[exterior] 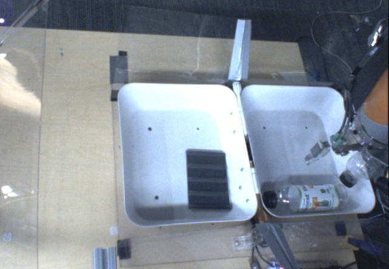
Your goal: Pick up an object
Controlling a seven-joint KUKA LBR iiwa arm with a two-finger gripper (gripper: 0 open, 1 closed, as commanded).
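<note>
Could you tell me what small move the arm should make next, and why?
Probably ease the claw down and toward the near wall of the right bin, since the bottle lies there on its side, nearer the camera than the claw and apart from it.

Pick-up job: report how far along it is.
Done: the gripper is inside the right bin, above the bottle. In hand: nothing visible between its fingers. Left: the bottle lies on its side on the bin floor, and the dark ridged block sits in the left bin, both unlifted.
</note>
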